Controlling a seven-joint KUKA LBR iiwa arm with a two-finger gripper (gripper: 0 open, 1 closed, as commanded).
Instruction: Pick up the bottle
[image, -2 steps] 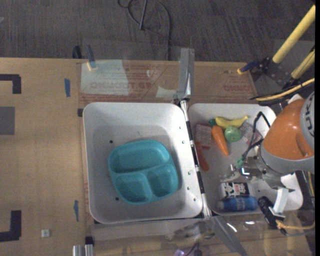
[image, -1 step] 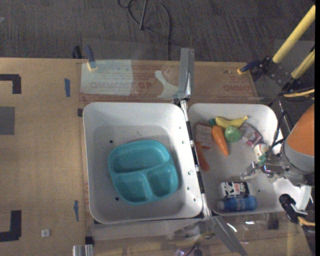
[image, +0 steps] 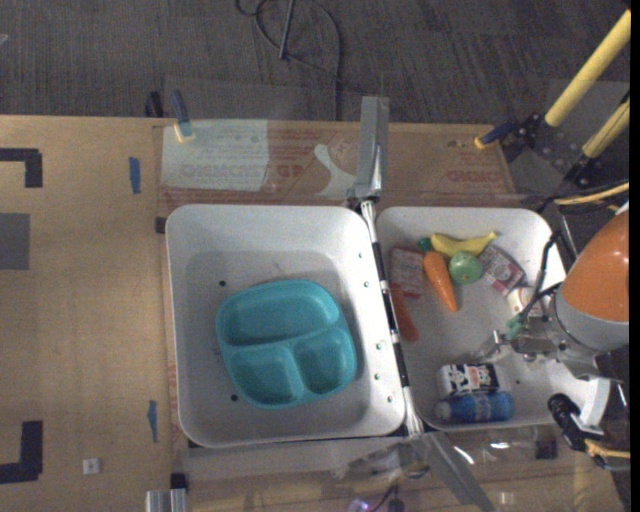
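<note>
The bottle is blue with a pale cap end. It lies on its side along the front wall of the right bin. A small black-and-white carton lies just behind it, almost touching. My gripper hangs over the right side of the same bin, behind and to the right of the bottle and apart from it. The grey wrist and orange band rise to the gripper's right. Nothing shows in the gripper.
The back of the right bin holds a banana, a carrot, a green ball, two pink packets and an orange stick. A teal divided plate lies in the left bin.
</note>
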